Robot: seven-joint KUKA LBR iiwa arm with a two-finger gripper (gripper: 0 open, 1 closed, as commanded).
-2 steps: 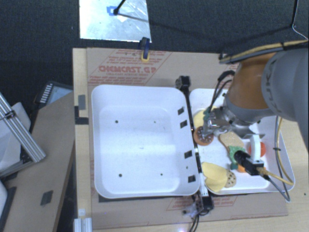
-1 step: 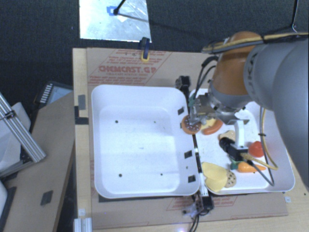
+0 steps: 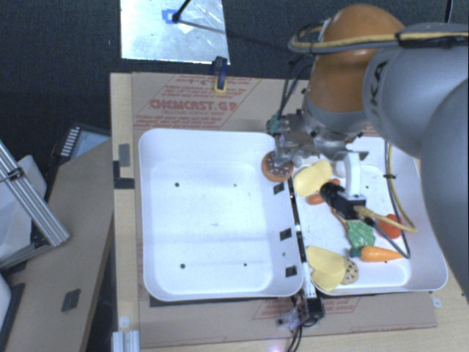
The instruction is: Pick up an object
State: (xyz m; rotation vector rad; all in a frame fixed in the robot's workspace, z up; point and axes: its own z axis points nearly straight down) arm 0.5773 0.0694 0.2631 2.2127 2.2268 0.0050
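Round brown cookie-like disc [image 3: 277, 167] at the divider between the 2 bins.
It lies at the left bin's [image 3: 205, 218] right edge, directly under the gripper [image 3: 287, 147], whose jaw state I cannot tell; the arm's bulk hides part of the right bin [image 3: 425, 270].

My arm [image 3: 421, 86] is smooth grey, its thick rounded casing bulking large on the right, with part of a dark letter mark on the shell. Above my wrist sits a glossy orange band [image 3: 355, 57], domed like a ball. A yellow-and-black cable [image 3: 322, 44] loops round the orange dome, and thin dark wires run down beside it. Below that my wrist narrows to a grey metal block [image 3: 311, 134] of small fittings, too cluttered to make out in detail.
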